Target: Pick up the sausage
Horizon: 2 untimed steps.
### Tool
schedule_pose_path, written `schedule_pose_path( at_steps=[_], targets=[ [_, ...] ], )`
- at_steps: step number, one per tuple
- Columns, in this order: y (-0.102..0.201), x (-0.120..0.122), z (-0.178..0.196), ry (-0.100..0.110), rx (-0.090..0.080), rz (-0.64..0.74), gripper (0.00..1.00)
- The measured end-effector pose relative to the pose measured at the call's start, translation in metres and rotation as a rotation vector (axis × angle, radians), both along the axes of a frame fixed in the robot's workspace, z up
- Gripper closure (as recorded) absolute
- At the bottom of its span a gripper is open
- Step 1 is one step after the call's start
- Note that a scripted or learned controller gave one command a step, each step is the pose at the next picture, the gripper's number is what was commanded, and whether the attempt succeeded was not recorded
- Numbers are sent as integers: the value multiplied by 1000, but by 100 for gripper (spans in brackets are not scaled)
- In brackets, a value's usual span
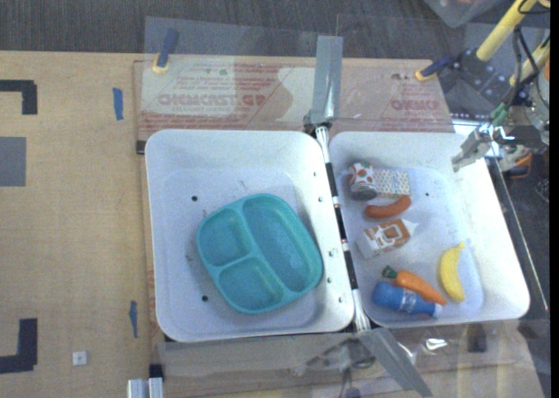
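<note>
end effector (469, 150) at right bin's far-right edge | sausage (388, 208) well apart, left

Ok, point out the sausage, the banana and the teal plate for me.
sausage (388, 208): camera view, middle of its reddish body, right bin.
banana (452, 272): camera view, middle of the yellow curve, right bin.
teal plate (306, 252): camera view, bare floor of its largest compartment, left bin.

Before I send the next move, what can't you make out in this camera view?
- Pincer: small, at the right bin's far corner; whether it is open or shut is unclear.
- Arm: cut off by the right edge.
- Cartons beside the sausage: print too small to read.
- Blue bottle: carrot partly overlaps it.
</note>
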<state>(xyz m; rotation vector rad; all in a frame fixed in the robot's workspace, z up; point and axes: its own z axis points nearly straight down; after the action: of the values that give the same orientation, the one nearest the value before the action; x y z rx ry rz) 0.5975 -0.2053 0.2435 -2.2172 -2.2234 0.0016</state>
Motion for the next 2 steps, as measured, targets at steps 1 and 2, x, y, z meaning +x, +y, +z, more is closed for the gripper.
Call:
schedule_pose_path(
  at_steps=[1,2],
  targets=[
    [43,-1,-119,-2,1,290,0],
    [48,-16,-120,-2,1,421,0]
  ],
)
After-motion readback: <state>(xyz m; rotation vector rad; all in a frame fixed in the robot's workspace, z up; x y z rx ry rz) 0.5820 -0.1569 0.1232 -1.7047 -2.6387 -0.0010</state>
